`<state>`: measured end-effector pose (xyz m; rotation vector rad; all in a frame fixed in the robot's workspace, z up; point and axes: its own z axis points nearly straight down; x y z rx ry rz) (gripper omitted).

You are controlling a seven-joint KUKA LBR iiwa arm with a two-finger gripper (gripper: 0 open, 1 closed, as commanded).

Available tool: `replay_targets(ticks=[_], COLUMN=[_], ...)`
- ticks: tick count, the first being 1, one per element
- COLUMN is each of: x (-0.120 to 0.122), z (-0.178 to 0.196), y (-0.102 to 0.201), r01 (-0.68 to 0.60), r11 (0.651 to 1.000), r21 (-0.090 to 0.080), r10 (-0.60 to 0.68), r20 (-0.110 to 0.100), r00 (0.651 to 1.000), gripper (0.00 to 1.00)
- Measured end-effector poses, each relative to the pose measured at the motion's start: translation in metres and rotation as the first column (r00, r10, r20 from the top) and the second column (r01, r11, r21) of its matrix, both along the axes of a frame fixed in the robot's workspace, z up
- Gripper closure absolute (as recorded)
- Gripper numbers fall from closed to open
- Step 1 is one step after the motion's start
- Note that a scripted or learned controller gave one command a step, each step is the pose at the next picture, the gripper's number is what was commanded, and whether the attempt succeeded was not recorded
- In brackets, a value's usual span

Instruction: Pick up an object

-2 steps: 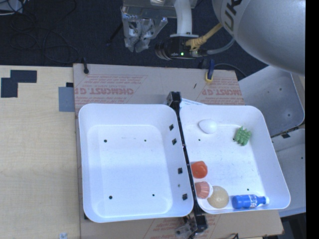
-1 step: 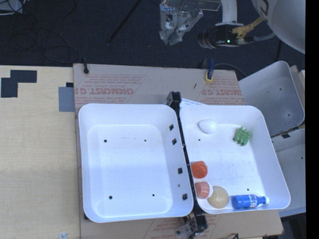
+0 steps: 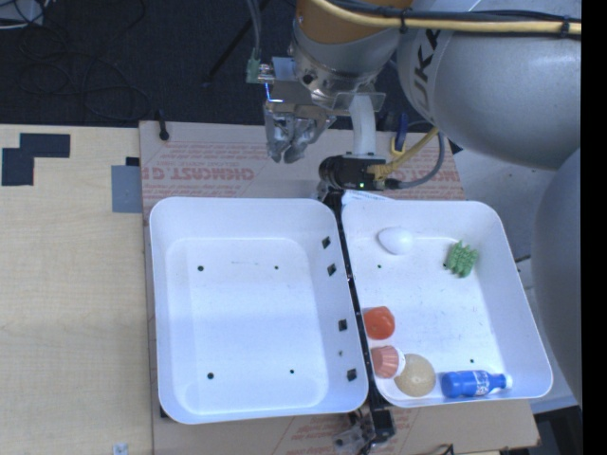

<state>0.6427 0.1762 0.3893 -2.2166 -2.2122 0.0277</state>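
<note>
My gripper [image 3: 289, 145] hangs high above the bench, over the cardboard behind the far edge of the left bin [image 3: 171, 254]. Its fingers look drawn together with nothing between them. The right bin [image 3: 512, 282] holds the objects: a white egg-like piece [image 3: 395, 241] near the far side, a small green block [image 3: 461, 259] at the right, an orange-red ball [image 3: 379, 323], a pink round piece [image 3: 385, 359], a tan round piece [image 3: 415, 375] and a blue bottle [image 3: 471, 383] along the near edge. All lie well apart from the gripper.
The big grey arm [image 3: 493, 55] fills the upper right and overhangs the far right corner. A black clip row [image 3: 341, 292] runs down the divide between bins. A black mount with yellow cable [image 3: 356, 172] sits behind the bins.
</note>
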Motion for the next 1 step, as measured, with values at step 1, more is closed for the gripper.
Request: replay_targets(ticks=[1], x=[0.0011], z=[0.022], y=[-0.0098], r01=[-0.002], r11=[1.0], r21=[0.005], r10=[0.002], r20=[0.018], r00=[1.0], gripper=[1.0])
